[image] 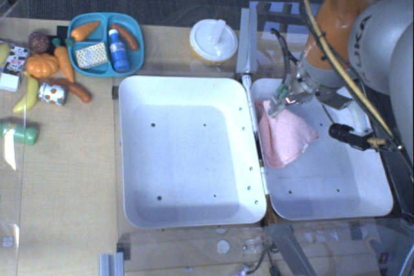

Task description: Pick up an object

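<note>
Fingers (283, 102) pinch the top corner of the pink cloth (284, 137), which drapes down into the right bin (336, 200).

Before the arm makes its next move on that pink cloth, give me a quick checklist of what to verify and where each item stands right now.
1. Target present: pink cloth lies in the right bin, against its left wall. Ok.
2. Tool position: tool sits at the cloth's upper edge. Ok.
3. Grip confirmed: whether cloth is actually between the tool's tips cannot be seen. Cannot tell.
4. Cloth lifted clear of the bin floor: it looks draped and bunched, mostly resting. Not ok.
5. Cable slack: yellow cable runs along the arm, not snagged on the bin. Ok.
</note>
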### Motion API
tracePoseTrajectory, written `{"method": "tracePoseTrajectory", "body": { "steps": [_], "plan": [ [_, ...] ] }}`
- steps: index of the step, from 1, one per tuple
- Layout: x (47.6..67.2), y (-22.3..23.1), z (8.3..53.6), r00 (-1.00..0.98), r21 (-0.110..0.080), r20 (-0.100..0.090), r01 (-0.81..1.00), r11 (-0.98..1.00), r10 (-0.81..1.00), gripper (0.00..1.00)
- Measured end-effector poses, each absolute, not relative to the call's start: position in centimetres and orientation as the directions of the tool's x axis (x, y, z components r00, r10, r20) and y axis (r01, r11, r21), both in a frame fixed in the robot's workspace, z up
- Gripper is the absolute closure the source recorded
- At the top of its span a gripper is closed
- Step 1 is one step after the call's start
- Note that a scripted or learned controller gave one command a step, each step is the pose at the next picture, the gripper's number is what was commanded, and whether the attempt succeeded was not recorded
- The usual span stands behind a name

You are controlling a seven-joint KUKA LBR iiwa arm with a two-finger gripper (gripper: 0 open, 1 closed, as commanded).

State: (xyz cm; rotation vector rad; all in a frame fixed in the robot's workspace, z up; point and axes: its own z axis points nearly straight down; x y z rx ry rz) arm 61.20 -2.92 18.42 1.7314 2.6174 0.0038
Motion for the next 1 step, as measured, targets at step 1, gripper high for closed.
{"method": "tracePoseTrajectory", "body": {
  "steps": [1],
  "plan": [
    [61.34,-2.87,19.36,-0.397,0.006,-0.004,0.918,0.397,0.918,1.0]
  ]
}}
